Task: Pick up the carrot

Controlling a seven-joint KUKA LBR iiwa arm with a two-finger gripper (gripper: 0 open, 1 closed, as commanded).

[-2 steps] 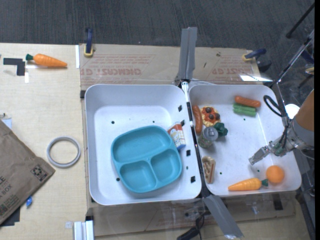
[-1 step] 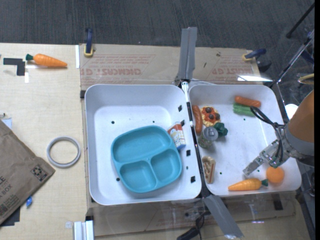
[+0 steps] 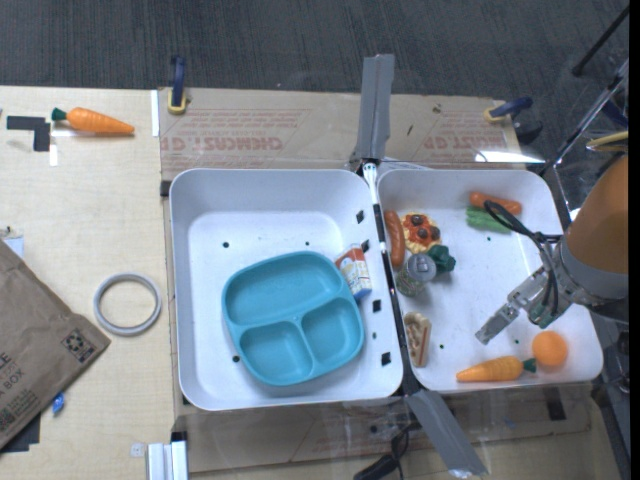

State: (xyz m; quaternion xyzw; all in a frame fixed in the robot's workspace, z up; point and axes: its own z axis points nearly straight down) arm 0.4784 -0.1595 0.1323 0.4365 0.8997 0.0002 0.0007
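Nearest, the carrot lies on the right bin's front floor: likely light, rigid, smooth; grip mid-body, across its width. An orange ball crowds its leafy end. Just behind the carrot, the claw hovers, apparently narrow and empty. Further behind the carrot lie a pizza slice and a second carrot.

Looked like smooth, matt orange plastic on the carrot. Seemed glossy white plastic across the 2 bins, matt turquoise plastic for the divided plate. Appeared as pale, unvarnished wood on the bench, rough brown cardboard behind. Showed dull grey metal on the gripper.
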